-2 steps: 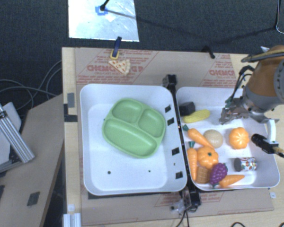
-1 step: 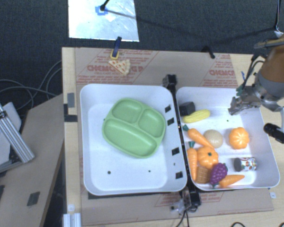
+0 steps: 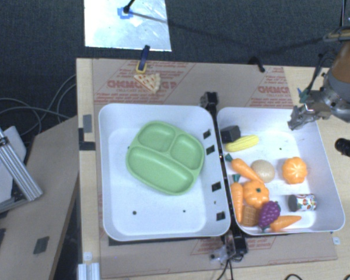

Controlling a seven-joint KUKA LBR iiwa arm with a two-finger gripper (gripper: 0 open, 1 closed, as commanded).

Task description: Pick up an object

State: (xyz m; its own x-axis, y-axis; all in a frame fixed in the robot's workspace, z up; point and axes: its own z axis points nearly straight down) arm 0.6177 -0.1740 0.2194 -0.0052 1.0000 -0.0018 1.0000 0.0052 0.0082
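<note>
The right bin (image 3: 321,150) holds toy food: a yellow corn cob (image 3: 242,143), an orange fruit (image 3: 294,170), a beige round piece (image 3: 263,170), carrots (image 3: 244,169), a small pumpkin (image 3: 255,193), purple grapes (image 3: 269,212), a small can (image 3: 303,202) and a dark block (image 3: 230,133). My gripper (image 3: 297,120) hangs over the bin's far right corner, well apart from the food, up and right of the orange fruit. Nothing shows between its fingers.
The left bin (image 3: 116,174) bears a green divided plate (image 3: 165,156). A black divider (image 3: 219,162) runs between the bins. Behind them lie a small yellow-and-blue item (image 3: 146,74) on cardboard and a shiny sheet (image 3: 127,16). A metal frame (image 3: 11,162) stands at left.
</note>
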